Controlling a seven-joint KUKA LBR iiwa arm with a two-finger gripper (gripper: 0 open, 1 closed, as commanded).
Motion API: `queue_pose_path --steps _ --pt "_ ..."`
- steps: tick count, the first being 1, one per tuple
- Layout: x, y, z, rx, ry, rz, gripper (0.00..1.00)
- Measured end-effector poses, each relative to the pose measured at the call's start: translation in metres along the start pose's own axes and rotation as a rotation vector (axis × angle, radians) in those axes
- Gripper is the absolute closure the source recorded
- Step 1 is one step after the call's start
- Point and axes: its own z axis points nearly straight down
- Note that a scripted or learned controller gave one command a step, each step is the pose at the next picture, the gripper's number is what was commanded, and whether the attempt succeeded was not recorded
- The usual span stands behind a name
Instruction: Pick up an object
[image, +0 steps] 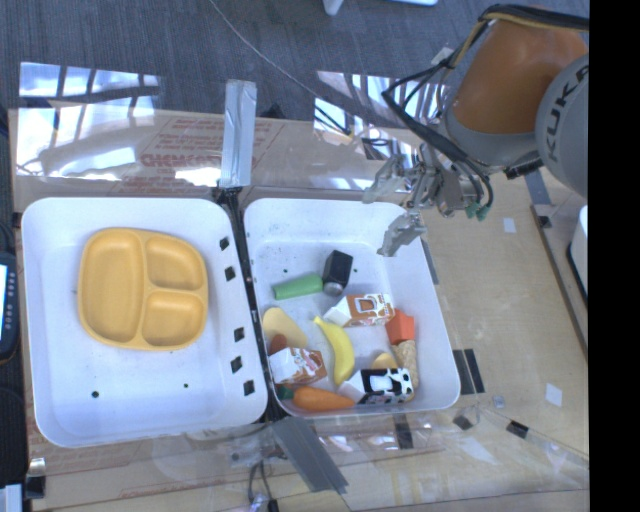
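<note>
Bench: two white bins | left bin (50, 400): yellow divided plate (143, 288) | right bin (300, 225): banana (338, 347) near front edge, probably light, smooth, best pinched mid-length | gripper (405, 215) hovered over back-right corner, jaws open, nothing held

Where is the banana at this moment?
The banana lies in the right bin, in its lower half, between the small carton on its left and the black-and-white box on its lower right.
</note>
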Motion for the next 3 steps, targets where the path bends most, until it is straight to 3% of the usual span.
queue_pose_path --steps 1,2,3 --pt "0.002 0.011 0.16 0.0 -0.008 -0.018 0.0" --pt "0.049 -0.018 0.173 -0.001 -0.005 0.018 0.0" --pt "0.047 -0.015 0.163 0.0 -0.007 0.01 1.0"
